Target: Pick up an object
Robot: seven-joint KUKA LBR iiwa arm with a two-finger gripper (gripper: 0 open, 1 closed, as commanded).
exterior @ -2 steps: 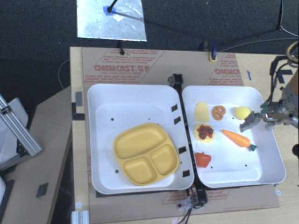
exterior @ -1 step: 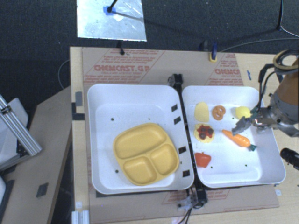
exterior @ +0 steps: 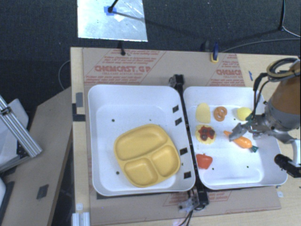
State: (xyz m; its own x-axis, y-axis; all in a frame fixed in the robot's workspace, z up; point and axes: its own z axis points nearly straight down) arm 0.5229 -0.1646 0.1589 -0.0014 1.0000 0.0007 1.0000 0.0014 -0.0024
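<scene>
Two glossy white plastic bins (exterior: 141, 95) sit on my pale tan worktop (exterior: 155, 62), which carries red printed lettering. The left bin holds a yellow three-compartment plastic tray (exterior: 146, 154). Near my grey metal end effector (exterior: 241, 129) lie an orange toy carrot (exterior: 243, 142) with a green tip and a red toy pepper (exterior: 204, 161).

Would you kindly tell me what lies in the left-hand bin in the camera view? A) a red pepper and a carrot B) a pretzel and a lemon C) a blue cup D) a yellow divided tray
D: the yellow divided tray lies in the left bin, while the small toy foods, such as the carrot and the red pepper, lie in the right bin.
</scene>
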